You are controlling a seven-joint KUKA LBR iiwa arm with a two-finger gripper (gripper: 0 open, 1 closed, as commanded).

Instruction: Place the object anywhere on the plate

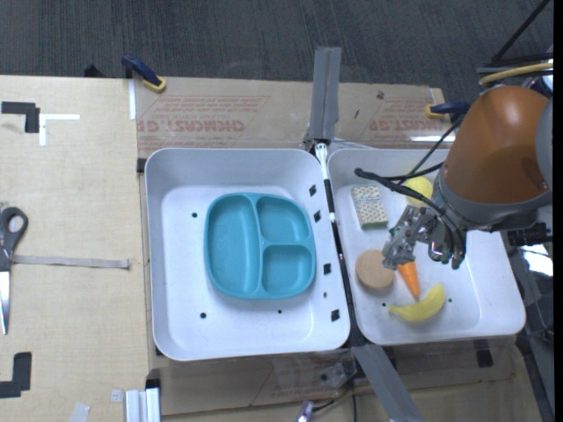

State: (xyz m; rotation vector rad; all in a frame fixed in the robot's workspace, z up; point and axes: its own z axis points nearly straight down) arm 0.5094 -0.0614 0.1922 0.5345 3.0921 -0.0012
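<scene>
Hanging over the right-hand shallow white bin [493, 319], the grey arm w/ its orange band [503, 148] reaches in from the right, and its two-finger gripper [398, 251] sits low near the middle of that bin. Can't tell whether the jaws are open or closed; the metal fingertips blur together from this angle, and nothing is clearly pinned between them.

Right bin contents: a round tan biscuit-like disc [375, 271] lies just left of the gripper tip, touching or nearly touching it. An orange carrot-shaped toy [409, 279] lies just below the gripper, pointing down toward a yellow banana-shaped toy [420, 306], which sits near the bin's front edge. A small pale rectangular block w/ a speckled green-and-white face [370, 206] lies toward the back left of the bin, apart from the gripper. A yellow rounded item [420, 188] peeks out behind the arm's cables, partly hidden.

Left-hand white bin [171, 262] holds the teal plastic plate w/ three compartments [260, 245], roughly centred, nothing on it. So no object is on the plate yet; all loose items are in the right bin.

Outside the bins, on the wooden bench at left: a pair of scissors [9, 253].
</scene>
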